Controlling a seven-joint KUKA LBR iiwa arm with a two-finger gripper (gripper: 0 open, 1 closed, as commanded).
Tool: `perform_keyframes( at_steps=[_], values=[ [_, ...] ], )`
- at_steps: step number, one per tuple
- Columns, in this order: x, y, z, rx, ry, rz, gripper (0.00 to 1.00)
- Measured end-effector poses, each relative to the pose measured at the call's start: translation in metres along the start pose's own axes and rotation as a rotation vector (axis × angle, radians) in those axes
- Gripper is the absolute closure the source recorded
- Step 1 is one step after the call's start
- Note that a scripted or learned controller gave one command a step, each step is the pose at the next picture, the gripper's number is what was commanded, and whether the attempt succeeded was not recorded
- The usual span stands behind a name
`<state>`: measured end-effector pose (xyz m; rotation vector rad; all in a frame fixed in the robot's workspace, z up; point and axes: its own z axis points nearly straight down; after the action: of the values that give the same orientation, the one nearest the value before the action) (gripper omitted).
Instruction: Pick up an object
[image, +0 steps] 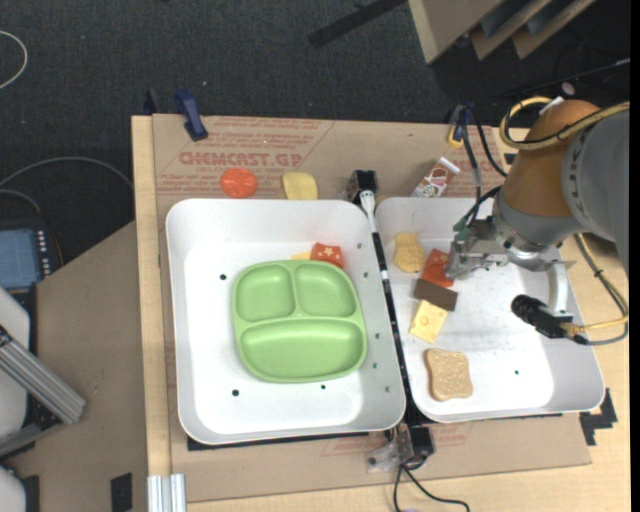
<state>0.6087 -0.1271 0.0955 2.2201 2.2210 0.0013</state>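
Red was the block (436, 267) just under my pincer (457, 262), low in the right bin (520, 395). I could not tell how my pincer stood. A brown slab (436, 293) and cheese wedge (429, 321) lay just beyond.

Red block (436, 266), brown slab (435, 294), cheese (429, 322), toast (449, 374) (flat) in right bin (560, 395).

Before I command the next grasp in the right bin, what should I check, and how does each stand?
1. Gripper over right white bin: ok.
2. Red block beside gripper, reachable: ok.
3. Anything held between fingers: cannot tell.
4. Brown rectangular piece touching red block, may get dragged: not ok.
5. Yellow cheese slice and toast slice apart from gripper: ok.
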Motion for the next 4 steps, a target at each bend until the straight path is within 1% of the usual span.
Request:
perform_keyframes(
  at_steps=[1,2,3,4],
  values=[
    [0.000,0.000,0.001,0.001,0.000,0.000,0.00],
    [0.020,-0.008,0.011,0.005,0.002,-0.001,0.00],
    [0.032,0.016,0.011,-0.002,0.000,-0.001,0.00],
    [-0.011,-0.054,0.011,0.009,0.000,0.007,0.00]
  ],
)
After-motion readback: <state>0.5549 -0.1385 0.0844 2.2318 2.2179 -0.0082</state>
